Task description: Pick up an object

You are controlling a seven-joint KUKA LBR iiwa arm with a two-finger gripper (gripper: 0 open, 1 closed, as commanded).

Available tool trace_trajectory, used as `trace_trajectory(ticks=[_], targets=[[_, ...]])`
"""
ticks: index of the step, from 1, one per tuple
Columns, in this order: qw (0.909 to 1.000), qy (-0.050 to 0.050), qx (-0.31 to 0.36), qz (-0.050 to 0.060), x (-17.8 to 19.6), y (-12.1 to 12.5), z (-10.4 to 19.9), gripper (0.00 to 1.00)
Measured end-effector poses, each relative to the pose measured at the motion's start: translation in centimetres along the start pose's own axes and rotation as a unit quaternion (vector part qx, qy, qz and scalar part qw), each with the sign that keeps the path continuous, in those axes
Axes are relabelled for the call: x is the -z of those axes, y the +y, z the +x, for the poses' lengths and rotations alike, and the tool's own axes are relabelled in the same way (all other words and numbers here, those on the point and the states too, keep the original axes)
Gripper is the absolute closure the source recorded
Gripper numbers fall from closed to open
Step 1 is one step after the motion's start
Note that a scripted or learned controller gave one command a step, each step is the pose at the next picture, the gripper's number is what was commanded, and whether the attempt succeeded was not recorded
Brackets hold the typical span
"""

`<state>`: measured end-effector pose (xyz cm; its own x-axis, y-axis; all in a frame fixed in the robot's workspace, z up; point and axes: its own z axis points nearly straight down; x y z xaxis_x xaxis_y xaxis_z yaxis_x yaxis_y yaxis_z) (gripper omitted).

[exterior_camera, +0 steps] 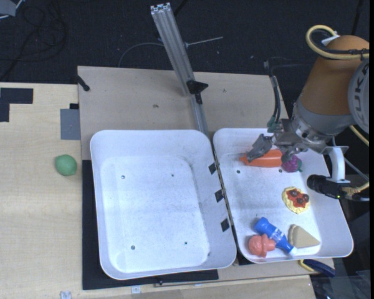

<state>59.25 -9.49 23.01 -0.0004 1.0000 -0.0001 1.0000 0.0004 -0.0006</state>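
Note:
My gripper (275, 149) hangs low over the far part of the right bin (255, 195). It is open, with one grey finger (259, 147) splayed out to the left. An orange carrot-like piece (263, 160) lies just beneath and between the fingers, on the bin floor as far as I can tell. A small purple piece (291, 164) sits next to it on the right. Nearer the front lie a yellow and red piece (295, 199), a blue piece (274, 232), a pink-red lump (259, 245) and a tan wedge (303, 237).
The left bin (151, 201) adjoins the right one, with black clips (219, 195) along the shared rim. A green ball (66, 165) rests on the bench at left. A metal rail (177, 52) slants up behind the bins. A black fixture (327, 186) sits at the right rim.

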Motion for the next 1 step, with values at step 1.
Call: trace_trajectory(ticks=[1], targets=[[1.0000,0.000,0.000,0.003,-6.24,0.32,-0.04,0.00]])
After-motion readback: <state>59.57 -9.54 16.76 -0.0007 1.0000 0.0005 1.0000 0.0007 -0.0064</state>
